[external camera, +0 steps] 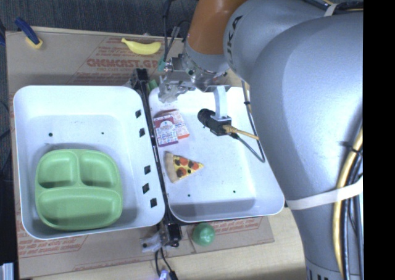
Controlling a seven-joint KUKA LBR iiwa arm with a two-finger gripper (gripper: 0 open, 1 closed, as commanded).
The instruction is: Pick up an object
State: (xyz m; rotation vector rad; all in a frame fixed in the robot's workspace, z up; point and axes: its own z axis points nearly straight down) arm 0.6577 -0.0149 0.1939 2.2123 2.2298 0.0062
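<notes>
Camera view, looking down at a slant on both bins. You are looking at the grey arm (296, 87) with its orange band (210, 13) reaching in from the right, over the far side of the right-hand shallow white bin (247, 180). The gripper (168, 92) is hanging at that bin's far left corner, close to the wall the two bins share. You cannot tell whether it is open or closed, and nothing is showing in its grasp.

Two candidate objects are lying in the right bin. The flat red-and-white printed packet (170, 127) is lying just near of the gripper, beside the left wall. The triangular toy pizza slice (181, 167), with yellow cheese and red toppings, is lying nearer to you again, apart from the packet, its tip pointing right.

The left-hand shallow white bin (24, 100) is holding a pale green, three-compartment plastic tray (77, 189) in its near half.

Outside the bins, on the printed brown cardboard sheet (80, 57), a yellow toy banana (142, 45) is lying beyond the far rims, a small blue object (28, 32) is resting at the far left corner, and a small green ball (202, 234) is sitting just past the right bin's near edge.
</notes>
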